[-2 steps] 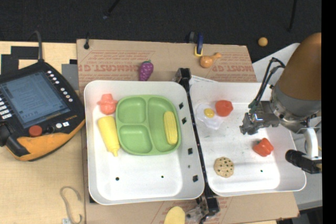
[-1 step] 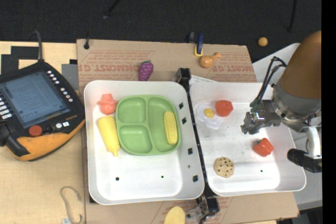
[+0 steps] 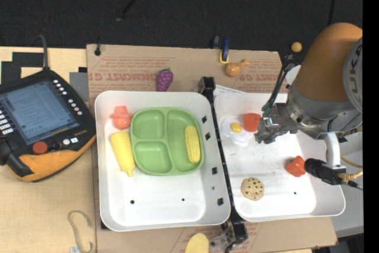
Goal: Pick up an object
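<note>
My gripper (image 3: 265, 134) hangs low over the right bin (image 3: 331, 201), near its upper middle. Just left of it lie a small red-orange piece (image 3: 251, 122) and a fried egg toy (image 3: 236, 130). A red strawberry-like piece (image 3: 295, 166) sits to the lower right of the gripper. A chocolate-chip cookie (image 3: 253, 188) rests near the bin's front. Nothing shows between the fingers.
The left bin (image 3: 154, 204) holds a green divided plate (image 3: 166, 141) with a corn cob (image 3: 192, 144), a yellow bottle-like toy (image 3: 122, 151) and a pink-red toy (image 3: 120, 118). A teach pendant (image 3: 41, 121) lies at far left. Purple grapes (image 3: 164, 79) and an orange pear (image 3: 235, 68) sit behind the bins.
</note>
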Available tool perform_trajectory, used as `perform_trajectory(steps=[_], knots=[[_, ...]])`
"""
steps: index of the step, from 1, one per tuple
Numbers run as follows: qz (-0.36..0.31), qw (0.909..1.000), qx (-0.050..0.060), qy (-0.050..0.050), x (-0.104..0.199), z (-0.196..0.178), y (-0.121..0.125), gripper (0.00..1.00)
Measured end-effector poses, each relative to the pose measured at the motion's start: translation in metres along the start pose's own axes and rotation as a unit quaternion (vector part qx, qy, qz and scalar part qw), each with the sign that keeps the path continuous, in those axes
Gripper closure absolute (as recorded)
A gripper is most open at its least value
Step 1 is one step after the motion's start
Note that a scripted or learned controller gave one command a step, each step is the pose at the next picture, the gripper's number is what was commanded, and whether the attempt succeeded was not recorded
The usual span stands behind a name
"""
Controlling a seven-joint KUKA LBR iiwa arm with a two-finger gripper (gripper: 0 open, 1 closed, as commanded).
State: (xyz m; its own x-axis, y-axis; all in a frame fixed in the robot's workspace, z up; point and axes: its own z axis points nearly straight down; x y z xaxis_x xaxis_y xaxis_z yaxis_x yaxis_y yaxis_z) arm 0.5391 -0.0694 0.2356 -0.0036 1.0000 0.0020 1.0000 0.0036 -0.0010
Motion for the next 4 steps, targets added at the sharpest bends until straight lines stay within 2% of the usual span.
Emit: perform_trajectory(steps=[1, 2, 3, 4], knots=[[0.0, 1.0, 0.0, 0.0, 0.046, 0.013, 0.031, 1.0], [0.0, 1.0, 0.0, 0.0, 0.098, 0.015, 0.051, 1.0], [0.002, 1.0, 0.001, -0.001, 0.093, 0.018, 0.048, 1.0], [0.001, 1.0, 0.0, -0.001, 0.088, -0.002, 0.05, 1.0]])
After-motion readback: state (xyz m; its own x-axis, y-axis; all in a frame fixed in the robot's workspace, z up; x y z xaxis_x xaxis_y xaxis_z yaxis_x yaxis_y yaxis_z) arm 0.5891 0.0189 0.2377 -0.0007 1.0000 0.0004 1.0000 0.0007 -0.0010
